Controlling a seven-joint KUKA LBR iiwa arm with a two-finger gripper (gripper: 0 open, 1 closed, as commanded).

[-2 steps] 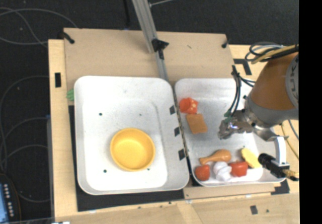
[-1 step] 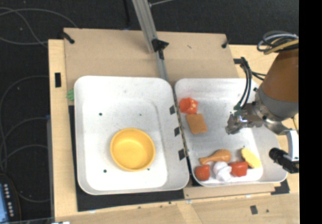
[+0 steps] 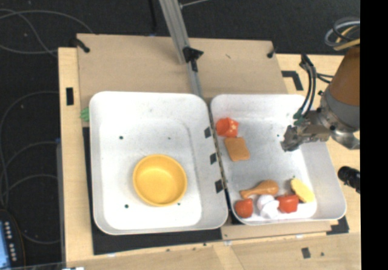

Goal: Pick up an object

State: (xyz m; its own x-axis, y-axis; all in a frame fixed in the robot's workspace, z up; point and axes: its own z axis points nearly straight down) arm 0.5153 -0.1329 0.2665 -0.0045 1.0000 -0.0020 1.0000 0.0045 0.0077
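The right bin (image 3: 267, 111) holds several small toy foods. A red piece (image 3: 227, 127) and a tan bread-like piece (image 3: 237, 149) lie near its left wall. Along its front edge lie a brown drumstick (image 3: 260, 189), a red piece (image 3: 244, 207), a white piece (image 3: 266, 207), another red piece (image 3: 288, 203) and a yellow piece (image 3: 302, 190). My gripper (image 3: 294, 139) hangs over the right side of this bin, above bare floor and apart from every object. Nothing shows between its fingers.
The left bin (image 3: 121, 117) holds a yellow bowl (image 3: 159, 179) toward its front. A grey metal rail (image 3: 176, 20) slants up from the gap between the bins. Cables lie on the dark floor at the left.
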